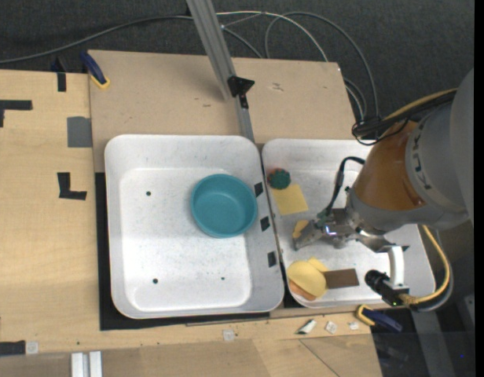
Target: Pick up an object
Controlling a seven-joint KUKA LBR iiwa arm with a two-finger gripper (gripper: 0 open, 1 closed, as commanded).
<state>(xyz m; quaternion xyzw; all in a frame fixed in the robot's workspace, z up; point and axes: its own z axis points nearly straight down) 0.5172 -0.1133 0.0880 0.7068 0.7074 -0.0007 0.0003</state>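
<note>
My gripper [302,235] is low in the right bin [399,155], near its left middle, reaching in from the right. Its fingers [302,243] look spread, so it stands open, and I see nothing between them. A flat yellow pad [290,200] lies just above the gripper, close to it. Further up sits a small green and red object [281,179]. Below the gripper, a round yellow object [306,277] lies in the bin's front left corner, with a brown block [342,278] right beside it.
The left bin [148,289] holds a teal bowl [222,205] near its right wall. A grey metal bar [214,42] slants down from the top to the gap between the bins. Cables loop behind the right bin. The arm's body covers that bin's right half.
</note>
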